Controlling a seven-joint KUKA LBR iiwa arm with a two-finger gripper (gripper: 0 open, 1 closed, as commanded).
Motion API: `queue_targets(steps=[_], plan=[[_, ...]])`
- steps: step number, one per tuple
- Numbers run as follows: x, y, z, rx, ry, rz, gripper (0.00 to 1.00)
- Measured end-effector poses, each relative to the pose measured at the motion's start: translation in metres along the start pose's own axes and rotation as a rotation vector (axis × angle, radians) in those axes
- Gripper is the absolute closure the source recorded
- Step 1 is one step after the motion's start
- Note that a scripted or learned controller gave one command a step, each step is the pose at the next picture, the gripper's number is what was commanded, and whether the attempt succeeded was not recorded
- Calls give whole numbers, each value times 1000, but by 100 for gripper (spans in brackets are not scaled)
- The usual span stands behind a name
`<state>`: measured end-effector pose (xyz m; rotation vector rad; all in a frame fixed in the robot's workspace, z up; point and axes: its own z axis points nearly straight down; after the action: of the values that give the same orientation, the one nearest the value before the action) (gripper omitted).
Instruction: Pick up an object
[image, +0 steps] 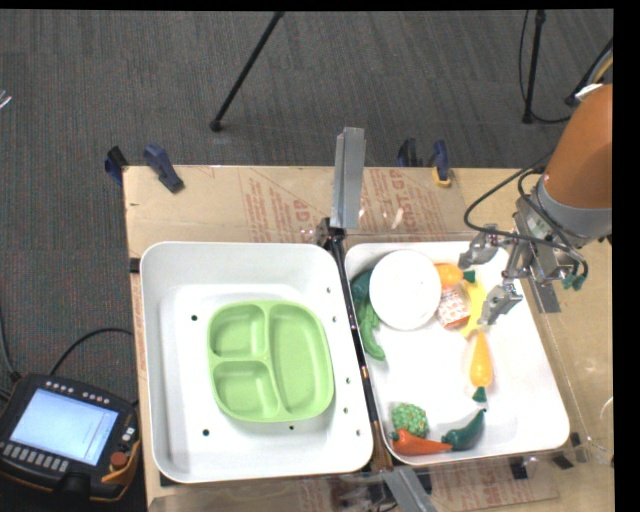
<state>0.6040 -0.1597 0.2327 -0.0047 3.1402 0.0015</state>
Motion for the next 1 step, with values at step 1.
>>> queue_targets(steps=[1], plan=[[22,11,147,-1,4,-25,0]])
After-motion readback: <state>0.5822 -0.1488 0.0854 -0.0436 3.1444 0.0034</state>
